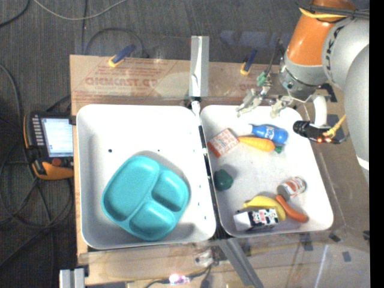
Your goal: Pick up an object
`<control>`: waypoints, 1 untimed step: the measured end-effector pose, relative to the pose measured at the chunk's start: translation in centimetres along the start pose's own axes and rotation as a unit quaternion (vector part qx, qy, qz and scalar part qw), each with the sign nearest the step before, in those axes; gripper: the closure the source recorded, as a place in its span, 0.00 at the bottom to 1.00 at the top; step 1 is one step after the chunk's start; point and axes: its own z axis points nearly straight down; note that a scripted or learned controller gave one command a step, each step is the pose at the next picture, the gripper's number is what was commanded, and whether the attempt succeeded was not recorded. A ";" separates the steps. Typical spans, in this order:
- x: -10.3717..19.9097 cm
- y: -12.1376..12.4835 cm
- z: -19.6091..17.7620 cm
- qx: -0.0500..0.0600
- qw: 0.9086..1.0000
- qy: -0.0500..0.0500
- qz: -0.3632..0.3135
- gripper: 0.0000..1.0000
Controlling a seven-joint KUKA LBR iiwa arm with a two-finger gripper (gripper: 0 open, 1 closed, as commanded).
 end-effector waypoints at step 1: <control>-4.3 -2.7 6.8 0.000 0.998 -0.002 -0.059 0.00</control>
